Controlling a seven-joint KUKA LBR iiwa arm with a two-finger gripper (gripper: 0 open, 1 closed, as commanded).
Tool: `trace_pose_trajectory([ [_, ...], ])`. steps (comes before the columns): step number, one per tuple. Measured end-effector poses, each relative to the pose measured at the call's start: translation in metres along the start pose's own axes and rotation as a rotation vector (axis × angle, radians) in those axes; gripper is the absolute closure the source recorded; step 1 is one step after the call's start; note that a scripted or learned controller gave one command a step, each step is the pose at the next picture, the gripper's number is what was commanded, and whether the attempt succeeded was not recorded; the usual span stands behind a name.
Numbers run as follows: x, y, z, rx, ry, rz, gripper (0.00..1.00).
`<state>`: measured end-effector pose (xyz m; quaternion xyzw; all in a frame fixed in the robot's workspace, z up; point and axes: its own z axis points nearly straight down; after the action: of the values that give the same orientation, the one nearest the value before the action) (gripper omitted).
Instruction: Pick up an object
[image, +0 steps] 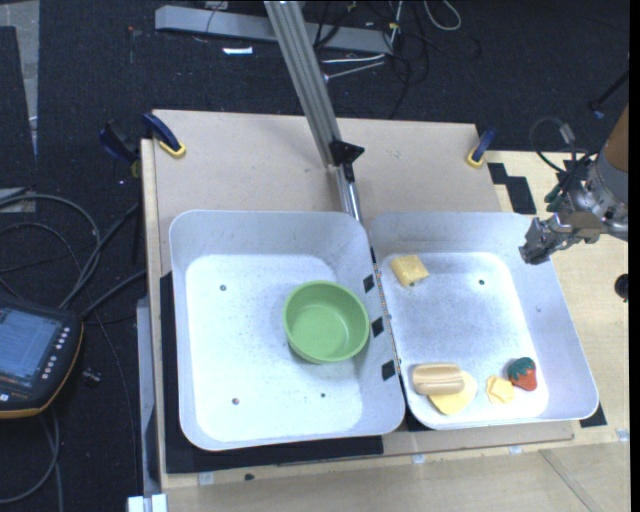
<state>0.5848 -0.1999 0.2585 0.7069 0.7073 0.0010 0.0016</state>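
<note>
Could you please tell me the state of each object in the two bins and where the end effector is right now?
Green bowl: upright, in left bin.
Yellow block: lying in right bin, near divider.
Hot dog: lying flat.
Strawberry: resting near front corner.
End effector: above right bin's far rim.

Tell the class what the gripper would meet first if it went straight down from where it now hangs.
Probably the right bin's sloped right wall; the gripper hangs over that rim, though depth is unclear. No toy lies beneath it.

green bowl (326, 321) upright in left bin, toy foods (443, 385) in right.
</note>
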Motion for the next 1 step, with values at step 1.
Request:
trace_pose_trajectory([
  [1, 0.0527, 0.0203, 0.0033, 0.003, 0.002, -0.004, 1.00],
])
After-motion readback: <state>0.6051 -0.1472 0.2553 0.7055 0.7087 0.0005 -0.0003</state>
